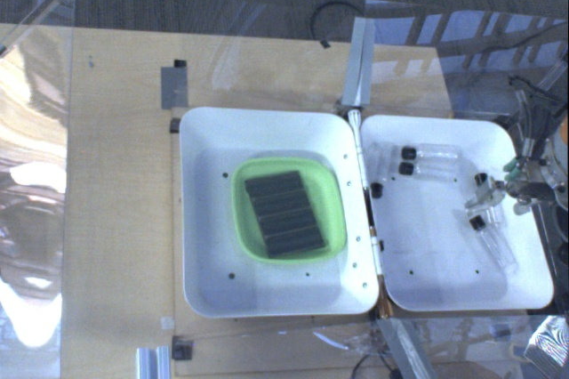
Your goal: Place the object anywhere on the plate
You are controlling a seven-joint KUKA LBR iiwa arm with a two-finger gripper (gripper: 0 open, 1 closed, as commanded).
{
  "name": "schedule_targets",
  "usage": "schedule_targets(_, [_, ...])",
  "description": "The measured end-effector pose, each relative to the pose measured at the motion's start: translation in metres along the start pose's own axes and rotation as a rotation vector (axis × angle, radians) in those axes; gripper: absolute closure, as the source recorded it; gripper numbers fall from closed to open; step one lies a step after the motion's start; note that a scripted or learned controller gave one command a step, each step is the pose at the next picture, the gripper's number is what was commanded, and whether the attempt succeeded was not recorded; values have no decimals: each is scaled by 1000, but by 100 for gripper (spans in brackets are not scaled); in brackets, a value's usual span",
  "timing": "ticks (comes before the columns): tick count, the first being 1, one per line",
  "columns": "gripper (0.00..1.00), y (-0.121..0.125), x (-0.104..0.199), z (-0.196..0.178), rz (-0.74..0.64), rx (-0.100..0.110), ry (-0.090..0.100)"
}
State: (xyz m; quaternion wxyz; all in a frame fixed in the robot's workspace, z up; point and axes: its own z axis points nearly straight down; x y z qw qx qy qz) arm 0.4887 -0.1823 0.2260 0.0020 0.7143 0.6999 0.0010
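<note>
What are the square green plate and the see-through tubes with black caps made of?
The square green plate looks like smooth plastic: bright, even colour, rounded corners. The see-through tubes with black caps seem clear plastic or glass; the white bin shows through them, so I can't say which.

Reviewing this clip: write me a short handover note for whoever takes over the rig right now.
Gripper: at the right side of the right white bin, low over the clear plastic tubes; whether it holds anything cannot be told.
Things: several clear plastic tubes with black caps lie in the right bin, two near its top left, others under and below the gripper. The square green plate sits in the left white bin, with a dark grey ridged block already on it.
Done: no tube on the plate.
Left: grasp one tube, carry it left, set it on the plate.
</note>
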Motion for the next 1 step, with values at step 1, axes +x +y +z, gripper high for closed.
schedule_targets(1, [0,0,-23,-28,23,-2,-1])
